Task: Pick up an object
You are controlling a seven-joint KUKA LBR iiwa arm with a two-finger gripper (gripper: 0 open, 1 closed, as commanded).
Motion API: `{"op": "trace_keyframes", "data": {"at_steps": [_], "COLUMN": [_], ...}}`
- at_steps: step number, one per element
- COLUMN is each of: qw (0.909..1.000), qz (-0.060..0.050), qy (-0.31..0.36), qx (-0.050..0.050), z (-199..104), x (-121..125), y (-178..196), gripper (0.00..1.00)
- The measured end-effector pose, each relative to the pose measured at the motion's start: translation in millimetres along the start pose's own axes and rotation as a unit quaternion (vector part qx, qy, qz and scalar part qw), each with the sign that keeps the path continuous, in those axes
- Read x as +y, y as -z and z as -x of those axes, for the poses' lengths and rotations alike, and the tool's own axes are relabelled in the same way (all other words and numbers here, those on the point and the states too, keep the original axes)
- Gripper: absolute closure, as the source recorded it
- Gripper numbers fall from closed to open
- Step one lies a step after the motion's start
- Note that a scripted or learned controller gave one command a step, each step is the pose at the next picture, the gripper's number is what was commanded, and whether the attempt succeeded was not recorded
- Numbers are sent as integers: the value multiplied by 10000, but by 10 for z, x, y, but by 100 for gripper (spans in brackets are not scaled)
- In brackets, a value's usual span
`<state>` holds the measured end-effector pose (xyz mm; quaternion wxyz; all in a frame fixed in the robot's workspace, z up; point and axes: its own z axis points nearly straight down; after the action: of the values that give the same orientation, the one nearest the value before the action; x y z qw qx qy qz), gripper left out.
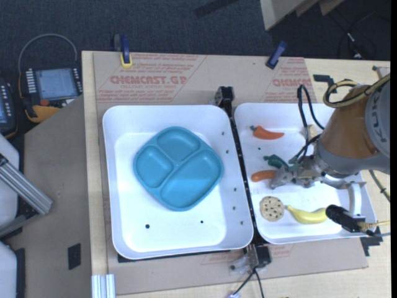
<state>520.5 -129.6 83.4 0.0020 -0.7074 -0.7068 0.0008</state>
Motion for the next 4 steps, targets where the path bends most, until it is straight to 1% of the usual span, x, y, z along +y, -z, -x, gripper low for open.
{"op": "trace_keyframes", "data": {"at_steps": [1, 2, 3, 4], "qw": [10000, 10000, 10000, 10000], "qz": [22, 47, 49, 58], "qy": [-1, 9, 14, 14], "qx": [-8, -17, -17, -20], "z": [2, -3, -51, -59], "x": [9, -7, 90, 91], "y": [117, 668, 1164, 1804], "gripper": [100, 100, 100, 100]}}
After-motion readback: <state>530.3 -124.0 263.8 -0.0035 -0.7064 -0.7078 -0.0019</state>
